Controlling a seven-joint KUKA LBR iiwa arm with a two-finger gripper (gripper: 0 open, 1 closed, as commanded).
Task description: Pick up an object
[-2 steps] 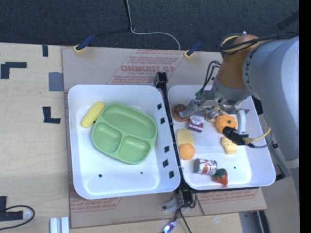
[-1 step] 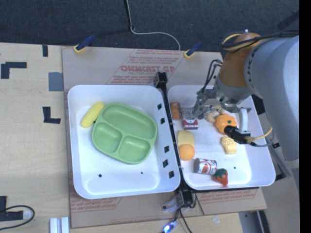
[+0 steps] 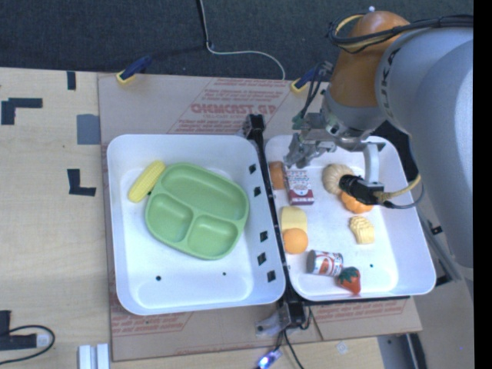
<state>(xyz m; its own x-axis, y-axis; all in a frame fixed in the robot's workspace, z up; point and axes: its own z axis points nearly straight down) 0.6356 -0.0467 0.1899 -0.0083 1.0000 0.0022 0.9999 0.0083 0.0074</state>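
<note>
nearest you, at the front of the right bin (image 3: 400, 283), lie a strawberry (image 3: 350, 279) and a small can (image 3: 326, 263), with an orange ball (image 3: 296, 241) and a yellow block (image 3: 293, 220) just behind them. the gripper (image 3: 298, 157) hangs over the bin's back left part, its tip just above a red and white carton (image 3: 299, 187), and you cannot tell how its jaws stand. judged from this, the approach step is in hand: the next move calls for a straight descent onto the carton, keeping off the bin wall.
</note>
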